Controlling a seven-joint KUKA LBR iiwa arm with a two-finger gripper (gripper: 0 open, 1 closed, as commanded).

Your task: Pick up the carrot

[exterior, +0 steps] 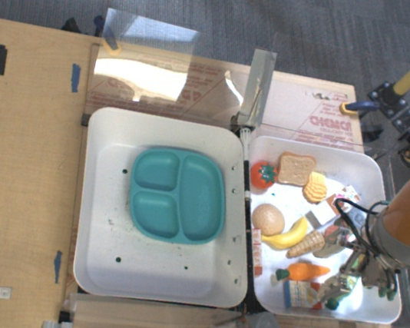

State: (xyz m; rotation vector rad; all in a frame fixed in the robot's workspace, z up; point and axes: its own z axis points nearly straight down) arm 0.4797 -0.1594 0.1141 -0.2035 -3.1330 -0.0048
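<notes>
Lying in the right bin (380,305) near its front edge, carrot (307,272) with long axis running left-right, thick end toward the gripper (354,274). Hovering just right of it, nothing pinched. Cannot tell how the gripper is set.

A teal divided plate (179,195) sits mid left bin (88,257). In the right bin (379,171): toast (296,168) at the far edge, tomato (263,175), banana (289,236), perhaps an egg (268,220).

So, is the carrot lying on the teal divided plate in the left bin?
No, the carrot lies in the right bin, below the banana, while the teal plate sits in the left bin.
</notes>
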